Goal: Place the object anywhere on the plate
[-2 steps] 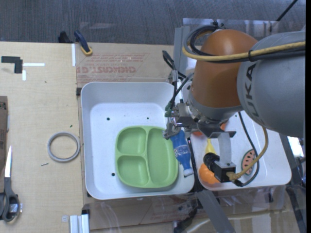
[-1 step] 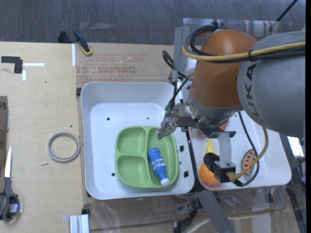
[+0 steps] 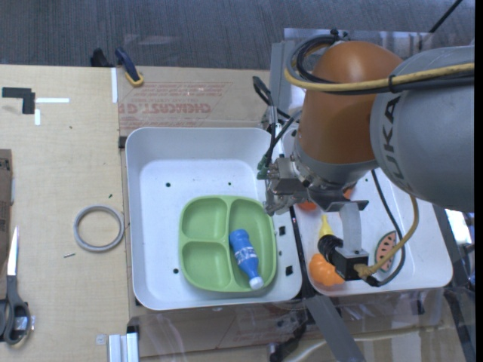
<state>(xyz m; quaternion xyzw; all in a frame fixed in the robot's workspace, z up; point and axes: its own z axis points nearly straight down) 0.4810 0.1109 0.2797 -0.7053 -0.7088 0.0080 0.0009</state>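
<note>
Gripper (image 3: 278, 191): tucked right under the big orange wrist, so honestly can't tell if it's open or closed, or if it's got hold of anything. It hangs over the strip where the two bins meet, just off the plate's upper right corner.

Bottle (image 3: 244, 255): small blue one with a pale label band, lying flat on the plate, well clear of the gripper.

Bottle direction: long axis runs roughly from the far side to the near side of the bench, leaning a bit to the view's right. White cap end points to the near rim, blue base points to the far rim.

Plate (image 3: 204, 225): green, three sections. The bottle is in the long section on the view's right, and the cap almost reaches the rim.

Left bin (image 3: 151, 202): white, with the plate sitting in its near half.

Right bin (image 3: 426, 259): under the arm, with an orange fruit-looking thing (image 3: 324, 274), a watermelon slice (image 3: 385, 249) and a small yellow piece (image 3: 326, 223).

Bench: tape ring (image 3: 98, 227) left of the bins, scissors (image 3: 11, 308) at the far left edge.
</note>
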